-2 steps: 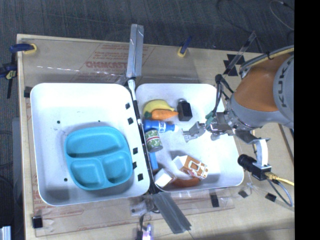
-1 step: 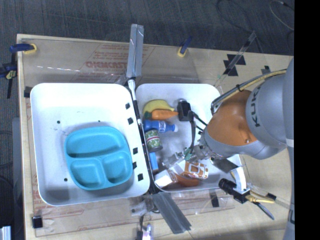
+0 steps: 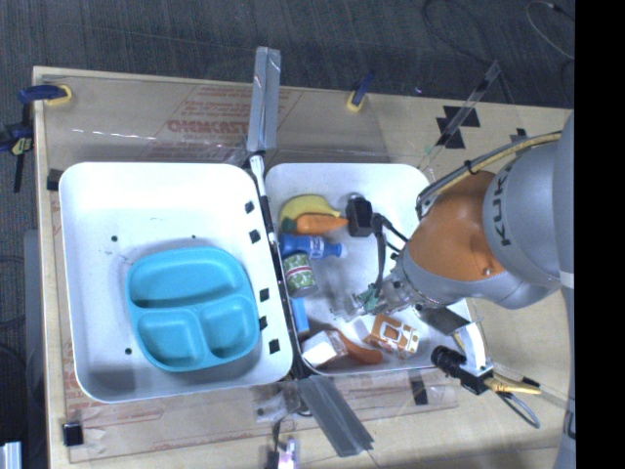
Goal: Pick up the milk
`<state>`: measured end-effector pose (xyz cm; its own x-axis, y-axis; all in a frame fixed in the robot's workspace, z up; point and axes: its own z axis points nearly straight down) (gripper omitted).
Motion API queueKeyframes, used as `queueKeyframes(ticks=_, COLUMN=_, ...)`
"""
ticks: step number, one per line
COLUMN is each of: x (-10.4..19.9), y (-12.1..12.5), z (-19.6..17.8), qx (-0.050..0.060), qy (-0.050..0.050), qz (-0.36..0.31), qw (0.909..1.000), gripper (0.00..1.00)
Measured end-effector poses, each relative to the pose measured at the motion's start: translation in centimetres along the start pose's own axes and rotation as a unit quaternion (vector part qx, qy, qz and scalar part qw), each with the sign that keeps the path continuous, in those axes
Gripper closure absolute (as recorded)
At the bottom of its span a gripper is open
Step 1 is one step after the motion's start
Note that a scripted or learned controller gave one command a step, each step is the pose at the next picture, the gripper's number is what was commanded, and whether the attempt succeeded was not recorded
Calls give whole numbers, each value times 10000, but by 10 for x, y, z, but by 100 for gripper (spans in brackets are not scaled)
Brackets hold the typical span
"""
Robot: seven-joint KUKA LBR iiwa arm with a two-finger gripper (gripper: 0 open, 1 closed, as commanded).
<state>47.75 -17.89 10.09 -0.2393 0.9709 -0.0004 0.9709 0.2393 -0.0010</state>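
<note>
Over the right bin (image 3: 391, 176), lower half: gripper (image 3: 383, 301), largely hidden under the grey-and-orange arm (image 3: 469, 242); whether it is spread or clenched, and whether it grasps anything, cannot be told. Milk carton (image 3: 395, 334): lying just below the gripper, near the bin's front wall. Bottle (image 3: 301, 262), carrot (image 3: 320, 224): along the bin's left side. Left bin (image 3: 88, 193): blue divided tray (image 3: 191, 306).

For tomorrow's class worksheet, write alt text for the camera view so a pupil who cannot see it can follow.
A grey and orange robot arm reaches from the right over the right white bin, which holds a yellow banana, an orange carrot, a bottle and other small items. The left white bin holds a blue divided tray.
</note>
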Motion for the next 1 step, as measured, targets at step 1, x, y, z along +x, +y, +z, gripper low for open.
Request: queueKeyframes(ticks=1, x=0, y=0, z=0, qx=0, qy=0, qz=0, qw=10000, gripper=0)
